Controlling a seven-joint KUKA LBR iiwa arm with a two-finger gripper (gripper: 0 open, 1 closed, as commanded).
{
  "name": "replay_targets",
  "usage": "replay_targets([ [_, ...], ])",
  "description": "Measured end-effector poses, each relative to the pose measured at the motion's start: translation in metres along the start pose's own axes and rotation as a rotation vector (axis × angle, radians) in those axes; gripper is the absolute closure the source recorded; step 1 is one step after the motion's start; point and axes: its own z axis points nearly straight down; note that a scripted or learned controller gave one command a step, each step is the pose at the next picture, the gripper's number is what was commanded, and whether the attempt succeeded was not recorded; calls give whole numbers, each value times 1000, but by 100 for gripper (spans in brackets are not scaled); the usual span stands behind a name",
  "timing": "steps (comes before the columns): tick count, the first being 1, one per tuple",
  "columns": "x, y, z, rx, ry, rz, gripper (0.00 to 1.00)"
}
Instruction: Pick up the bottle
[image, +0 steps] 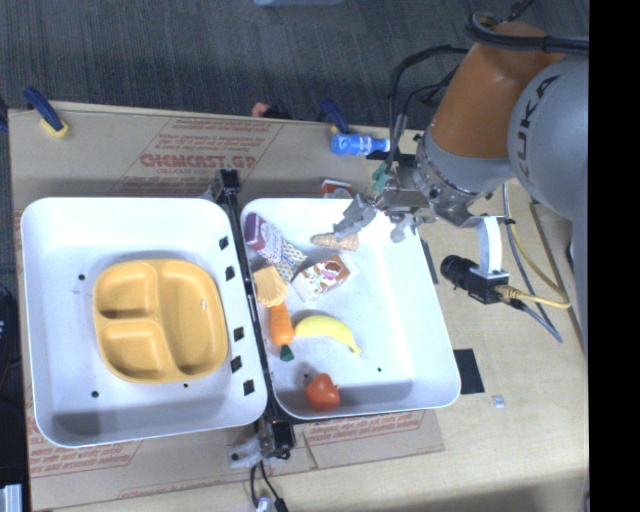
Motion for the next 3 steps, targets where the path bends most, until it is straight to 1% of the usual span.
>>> replay_targets([
  [1, 0, 0, -10, 2, 0, -5, 100],
  [2, -94, -76, 17, 0, -1, 116, 100],
  [3, -81, -106, 89, 1, 2, 167, 100],
])
